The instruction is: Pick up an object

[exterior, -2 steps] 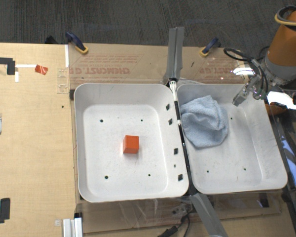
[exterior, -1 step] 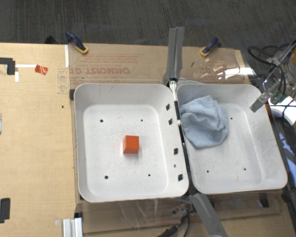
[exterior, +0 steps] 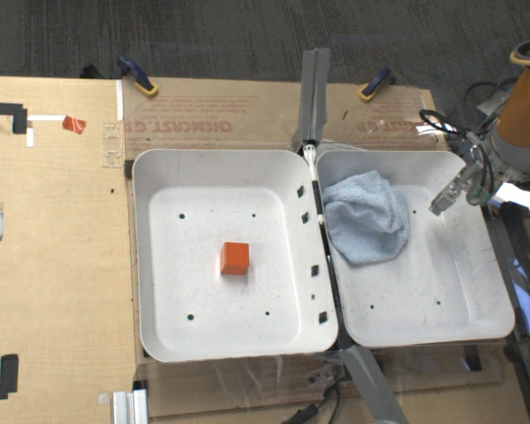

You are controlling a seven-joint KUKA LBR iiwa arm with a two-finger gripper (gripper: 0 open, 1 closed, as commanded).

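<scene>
An orange-red cube [exterior: 235,259] rests on the floor of the left bin [exterior: 159,263], near its middle. A crumpled light-blue cloth [exterior: 365,215] lies in the right bin [exterior: 477,307], against its left wall. My gripper [exterior: 445,201] hangs over the right bin's upper right part, to the right of the cloth and apart from it. Nothing shows between its fingers. The arm with its orange band comes in from the right edge.
A grey divider bar [exterior: 314,95] runs between the bins at the back. Two clamps [exterior: 138,75] [exterior: 374,84] hold the cardboard behind the bins. A wooden board [exterior: 44,237] with small fittings lies to the left. Cables hang near the wrist.
</scene>
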